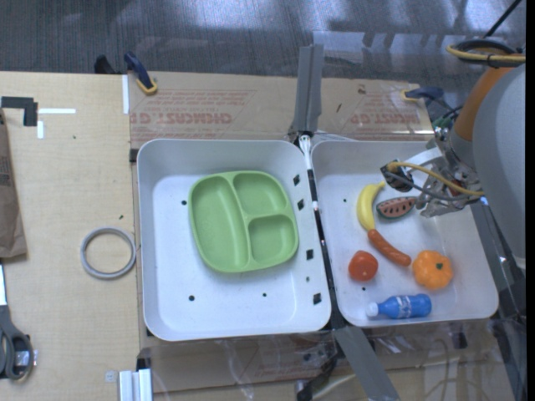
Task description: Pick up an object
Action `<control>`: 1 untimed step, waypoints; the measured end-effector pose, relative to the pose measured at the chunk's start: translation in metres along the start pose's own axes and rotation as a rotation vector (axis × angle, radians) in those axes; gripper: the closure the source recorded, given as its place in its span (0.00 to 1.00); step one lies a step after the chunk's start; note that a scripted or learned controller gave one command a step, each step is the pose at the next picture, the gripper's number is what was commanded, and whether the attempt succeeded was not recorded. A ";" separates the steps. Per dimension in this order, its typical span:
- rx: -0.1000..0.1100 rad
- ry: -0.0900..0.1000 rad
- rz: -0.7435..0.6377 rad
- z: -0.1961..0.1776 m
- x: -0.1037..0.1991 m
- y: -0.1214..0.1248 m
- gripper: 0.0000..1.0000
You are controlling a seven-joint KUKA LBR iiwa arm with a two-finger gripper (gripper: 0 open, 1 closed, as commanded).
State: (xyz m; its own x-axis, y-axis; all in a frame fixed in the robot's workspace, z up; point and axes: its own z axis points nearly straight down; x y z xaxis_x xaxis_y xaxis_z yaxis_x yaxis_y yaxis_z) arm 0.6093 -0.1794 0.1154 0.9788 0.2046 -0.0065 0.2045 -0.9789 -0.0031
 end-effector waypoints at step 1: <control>-0.002 0.001 -0.014 -0.056 0.039 -0.029 1.00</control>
State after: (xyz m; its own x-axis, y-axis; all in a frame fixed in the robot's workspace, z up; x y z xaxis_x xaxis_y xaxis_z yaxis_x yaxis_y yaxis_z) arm 0.6416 -0.1430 0.1708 0.9759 0.2180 -0.0055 0.2180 -0.9759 -0.0016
